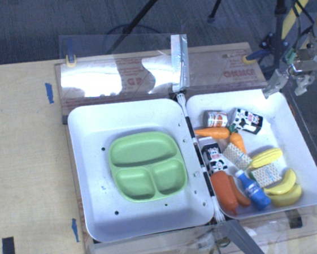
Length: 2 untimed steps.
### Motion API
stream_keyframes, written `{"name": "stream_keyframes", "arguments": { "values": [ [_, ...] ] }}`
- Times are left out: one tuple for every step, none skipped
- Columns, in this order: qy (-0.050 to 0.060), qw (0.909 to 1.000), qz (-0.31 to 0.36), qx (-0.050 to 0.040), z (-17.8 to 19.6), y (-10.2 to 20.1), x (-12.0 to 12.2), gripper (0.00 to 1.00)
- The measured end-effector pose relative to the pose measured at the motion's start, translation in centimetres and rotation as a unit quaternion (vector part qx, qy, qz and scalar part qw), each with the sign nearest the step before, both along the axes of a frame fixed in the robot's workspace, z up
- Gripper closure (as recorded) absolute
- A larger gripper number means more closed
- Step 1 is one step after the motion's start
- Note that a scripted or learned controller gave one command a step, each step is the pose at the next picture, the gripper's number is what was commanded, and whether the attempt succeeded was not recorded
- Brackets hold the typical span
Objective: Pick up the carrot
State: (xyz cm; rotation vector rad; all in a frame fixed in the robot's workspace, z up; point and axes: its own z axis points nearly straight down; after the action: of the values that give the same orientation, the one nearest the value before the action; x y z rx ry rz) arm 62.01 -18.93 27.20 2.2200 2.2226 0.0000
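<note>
The wooden bench (26,167) holds two white bins; the right bin (306,152) is full of toy food; the carrot (212,133) lies there on its side, long way left to right; the gripper (300,73) hangs past the bin's far right corner, so the carrot is down and left of it; whether it is gripping cannot be told.

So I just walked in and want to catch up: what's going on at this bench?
A robot arm is set to pick up the carrot, but it hasn't reached it yet. Its hand sits up at the far right corner of the right bin, holding nothing. The carrot lies near the bin's left wall among other toy food: a corn cob, a banana and a blue bottle. The left bin holds a green divided plate.
</note>
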Motion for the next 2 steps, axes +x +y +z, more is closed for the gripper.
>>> {"name": "stream_keyframes", "arguments": {
  "values": [
    [0.0, 0.9981, -0.062, 0.0, -10.0, 2.3, -2.0, 0.0],
    [-0.001, 1.0, -0.002, -0.0008, -8.7, 2.9, -1.5, 0.0]
  ]
}}
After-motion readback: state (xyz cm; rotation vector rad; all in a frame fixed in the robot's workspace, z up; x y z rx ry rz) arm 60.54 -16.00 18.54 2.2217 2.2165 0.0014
